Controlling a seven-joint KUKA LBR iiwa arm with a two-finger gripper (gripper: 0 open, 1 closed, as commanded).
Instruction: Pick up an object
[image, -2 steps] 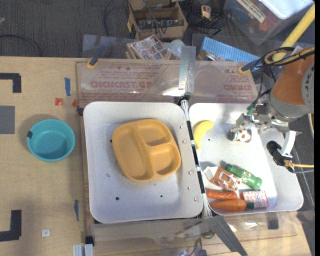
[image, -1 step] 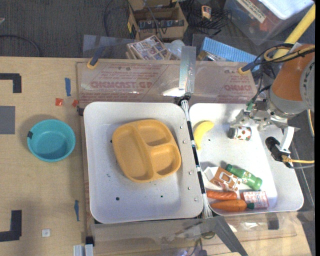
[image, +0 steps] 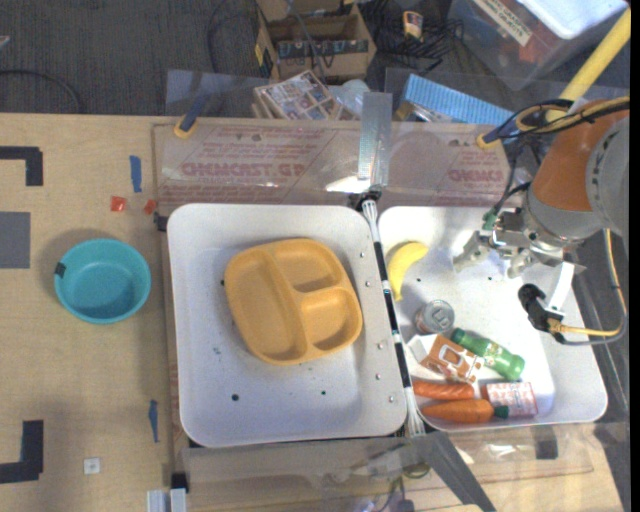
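Note:
The right bin (image: 575, 385) holds a yellow banana (image: 405, 265) at its left wall, a silver can (image: 435, 317), a green bottle (image: 487, 350), an orange-and-white packet (image: 450, 361), two carrots (image: 452, 391) and a red-and-white labelled item (image: 515, 400). My gripper (image: 492, 257) hangs over the bin's upper middle, to the right of the banana and above the can. Its fingers are spread open with nothing between them.
A yellow divided plate (image: 292, 298) lies in the left bin (image: 200, 390). A teal bowl (image: 102, 280) stands on the bench at far left. A clear barrier (image: 270, 170) runs behind both bins. A black cable (image: 545, 310) loops from the wrist over the right bin.

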